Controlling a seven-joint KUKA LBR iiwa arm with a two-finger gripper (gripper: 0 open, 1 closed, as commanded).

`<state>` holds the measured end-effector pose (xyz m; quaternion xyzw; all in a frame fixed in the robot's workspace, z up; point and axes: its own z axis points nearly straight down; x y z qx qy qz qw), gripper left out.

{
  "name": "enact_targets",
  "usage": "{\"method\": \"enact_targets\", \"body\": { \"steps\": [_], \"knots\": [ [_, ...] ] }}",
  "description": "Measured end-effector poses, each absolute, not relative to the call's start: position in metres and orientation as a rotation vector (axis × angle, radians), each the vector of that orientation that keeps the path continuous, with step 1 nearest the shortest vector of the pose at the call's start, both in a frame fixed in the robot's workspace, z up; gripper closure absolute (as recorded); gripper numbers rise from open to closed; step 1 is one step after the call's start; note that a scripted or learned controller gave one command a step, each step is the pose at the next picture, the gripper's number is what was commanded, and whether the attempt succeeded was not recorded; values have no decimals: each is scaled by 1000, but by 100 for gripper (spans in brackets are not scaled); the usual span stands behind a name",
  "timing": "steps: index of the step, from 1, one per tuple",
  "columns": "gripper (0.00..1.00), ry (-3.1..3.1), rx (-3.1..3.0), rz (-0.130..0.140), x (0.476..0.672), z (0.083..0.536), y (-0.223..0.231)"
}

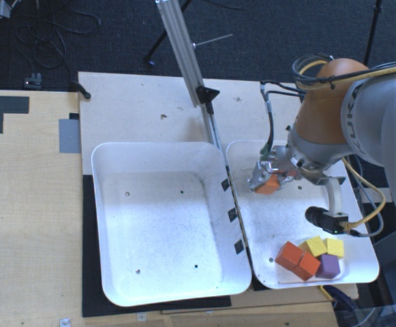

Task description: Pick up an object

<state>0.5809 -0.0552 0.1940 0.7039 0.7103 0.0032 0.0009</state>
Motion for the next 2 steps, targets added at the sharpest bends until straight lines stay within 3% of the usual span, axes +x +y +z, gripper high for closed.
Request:
{"method": "enact_targets", "body": {
  "steps": [1,2],
  "knots": [
    [100,2222,2214,9,644,263,-18],
    [100,2231,2222,-6,614,243,42]
  ]
}}
